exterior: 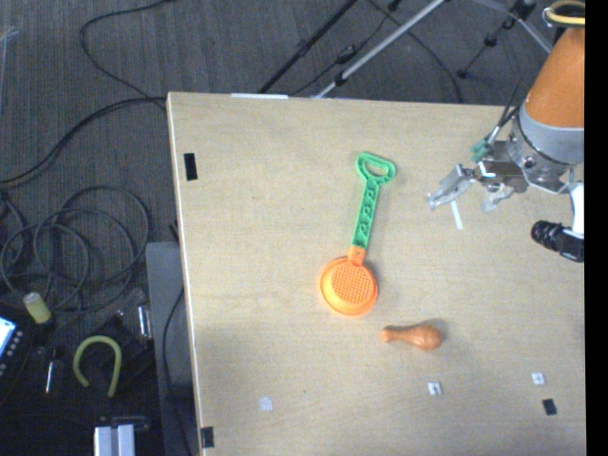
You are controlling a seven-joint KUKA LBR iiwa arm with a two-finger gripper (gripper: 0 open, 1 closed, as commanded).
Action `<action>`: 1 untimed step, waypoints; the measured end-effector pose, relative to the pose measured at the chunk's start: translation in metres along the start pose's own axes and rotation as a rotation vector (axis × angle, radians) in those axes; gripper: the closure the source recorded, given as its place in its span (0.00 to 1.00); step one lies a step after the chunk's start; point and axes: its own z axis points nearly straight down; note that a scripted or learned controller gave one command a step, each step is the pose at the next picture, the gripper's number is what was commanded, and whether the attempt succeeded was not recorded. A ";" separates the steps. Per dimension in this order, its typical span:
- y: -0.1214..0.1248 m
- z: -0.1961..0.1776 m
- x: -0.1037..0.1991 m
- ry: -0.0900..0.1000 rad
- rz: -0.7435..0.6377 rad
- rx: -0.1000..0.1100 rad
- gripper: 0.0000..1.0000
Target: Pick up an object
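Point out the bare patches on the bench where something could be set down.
Widest free patch: left of the strainer, out to the bench's left edge. Also free: the near strip below the drumstick. Tightest spot: upper right, between the strainer's handle and the gripper.

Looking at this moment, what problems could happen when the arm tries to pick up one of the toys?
The gripper hangs open above bare board, apart from both toys, so closing here would likely catch nothing. The strainer lies flat with a thin green handle; fingers may slide over it. The small orange drumstick looks rounded and may roll away when touched.
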 end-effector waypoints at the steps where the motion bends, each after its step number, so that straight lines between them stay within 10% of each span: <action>1: 0.018 0.149 0.058 0.000 0.082 0.002 0.00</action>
